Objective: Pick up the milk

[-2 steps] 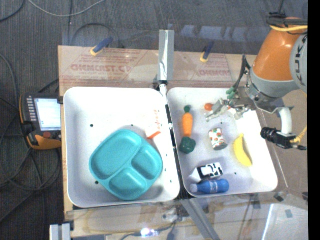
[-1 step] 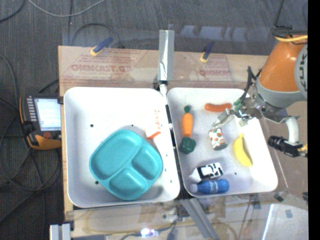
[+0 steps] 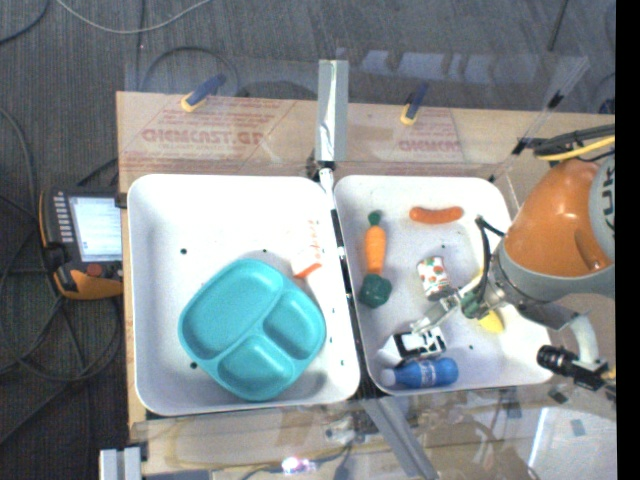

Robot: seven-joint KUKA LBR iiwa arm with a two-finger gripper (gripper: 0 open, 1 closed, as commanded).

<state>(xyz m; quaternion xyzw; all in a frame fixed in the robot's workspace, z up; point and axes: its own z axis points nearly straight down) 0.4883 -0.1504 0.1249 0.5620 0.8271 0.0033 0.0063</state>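
The milk (image 3: 420, 344), a small white carton with black markings, lies on its side near the front of the right bin (image 3: 470, 190). My gripper (image 3: 437, 316) reaches in from the right under the orange wrist band. Its metal tip slants down-left and ends just above and to the right of the carton. Nothing shows lifted off the bin floor.
In the right bin lie a blue bottle (image 3: 425, 372) just in front of the milk, a white box with coloured print (image 3: 432, 274), a carrot (image 3: 374, 247), a green piece (image 3: 376, 290), a sausage (image 3: 436, 214) and a yellow piece (image 3: 490, 319). The left bin (image 3: 160, 208) holds a teal divided plate (image 3: 252, 328).
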